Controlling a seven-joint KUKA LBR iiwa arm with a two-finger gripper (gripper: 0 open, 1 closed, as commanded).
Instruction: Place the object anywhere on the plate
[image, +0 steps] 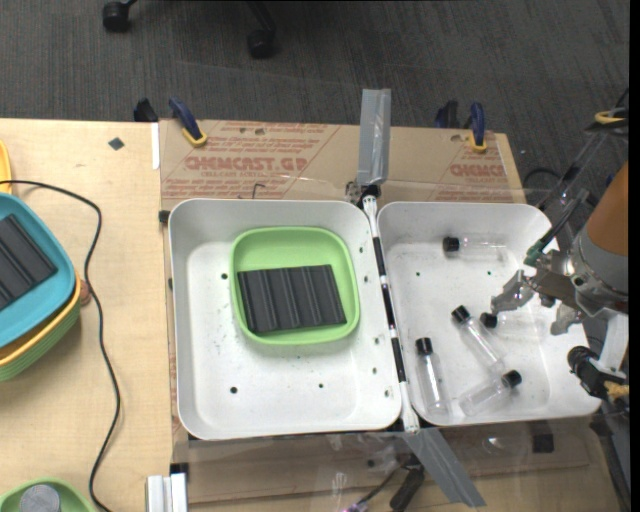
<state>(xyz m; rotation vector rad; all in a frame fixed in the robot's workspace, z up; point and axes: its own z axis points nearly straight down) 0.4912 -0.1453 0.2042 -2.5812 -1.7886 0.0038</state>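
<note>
A green square plate with a dark ridged insert lies in the left bin. Several clear vials with black caps lie in the right bin: one at the back, one in the middle, one near the divider and one at the front. My gripper hangs over the right side of the right bin, its fingers spread open. A black cap sits just left of the fingertips. Nothing shows between them.
A stack of teal and green dishes sits at the bench's left edge, with a black cable running beside it. Cardboard held by clamps lies behind the bins. A metal bracket stands at the divider's back.
</note>
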